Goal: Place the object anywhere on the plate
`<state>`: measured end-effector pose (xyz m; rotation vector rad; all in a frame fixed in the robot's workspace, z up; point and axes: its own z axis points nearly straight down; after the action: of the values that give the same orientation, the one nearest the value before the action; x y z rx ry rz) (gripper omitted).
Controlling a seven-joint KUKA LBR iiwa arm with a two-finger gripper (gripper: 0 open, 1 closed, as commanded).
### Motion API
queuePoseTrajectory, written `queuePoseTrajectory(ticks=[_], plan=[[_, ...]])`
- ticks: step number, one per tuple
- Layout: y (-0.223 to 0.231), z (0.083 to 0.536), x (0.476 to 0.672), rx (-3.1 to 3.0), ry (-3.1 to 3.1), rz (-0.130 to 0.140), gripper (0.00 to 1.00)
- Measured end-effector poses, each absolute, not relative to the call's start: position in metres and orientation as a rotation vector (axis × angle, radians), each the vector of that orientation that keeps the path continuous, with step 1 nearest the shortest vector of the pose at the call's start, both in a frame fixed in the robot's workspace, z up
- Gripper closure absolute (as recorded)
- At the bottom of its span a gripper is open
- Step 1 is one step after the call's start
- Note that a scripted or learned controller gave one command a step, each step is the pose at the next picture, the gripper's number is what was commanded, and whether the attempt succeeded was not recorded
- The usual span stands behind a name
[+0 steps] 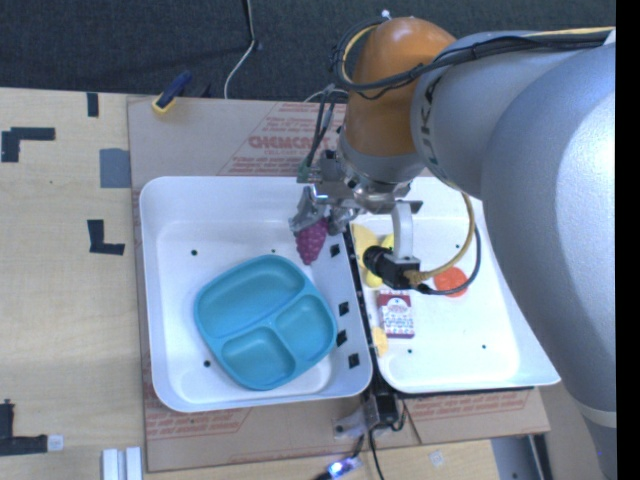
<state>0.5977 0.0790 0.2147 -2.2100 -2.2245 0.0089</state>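
Hanging above the blue plate (265, 320), the tool (318, 215) has its fingers clamped on purple grapes (311, 238).

A pale wooden tabletop (60, 298) filled the left and lower part of the scene, marked with short strips of dark tape (100, 236). A brown cardboard sheet (230, 138) with red printing lay flat on it, beneath two white bins. Behind the tabletop hung a dark grey cloth backdrop (120, 23). A thin white cable (240, 63) ran down across that backdrop to the cardboard's far edge, near a small blue and yellow item (172, 90). The light was even and soft.
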Motion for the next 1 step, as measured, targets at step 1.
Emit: queuePoseTrajectory(ticks=[1], plan=[[0.1084, 0.2114, 0.5930, -2.212, -2.224, 0.009, 1.00]])
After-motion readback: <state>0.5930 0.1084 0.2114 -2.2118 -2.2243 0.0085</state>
